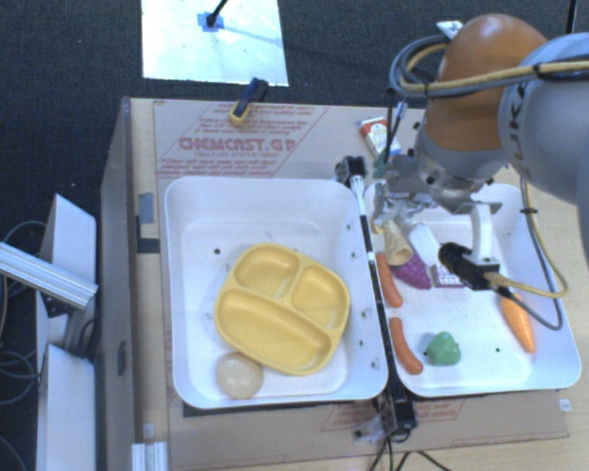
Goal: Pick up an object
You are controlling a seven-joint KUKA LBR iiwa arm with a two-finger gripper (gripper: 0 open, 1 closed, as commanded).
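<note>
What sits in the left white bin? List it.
In the left white bin: a yellow divided plastic plate and a pale round ball at its near edge. Anything beneath the plate is covered.

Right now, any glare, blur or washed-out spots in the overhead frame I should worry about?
Camera view: the pale sheet on the dark floor is blown out, nearly featureless; both white bins run bright with faint rim detail; the arm looks soft-edged and shades the right bin's upper part; the yellow tray, green piece and orange carrot read clearly.

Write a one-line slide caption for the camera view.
KUKA arm lowers its pincer into the right bin of toy food; yellow divided plate sits in the left bin.
</note>
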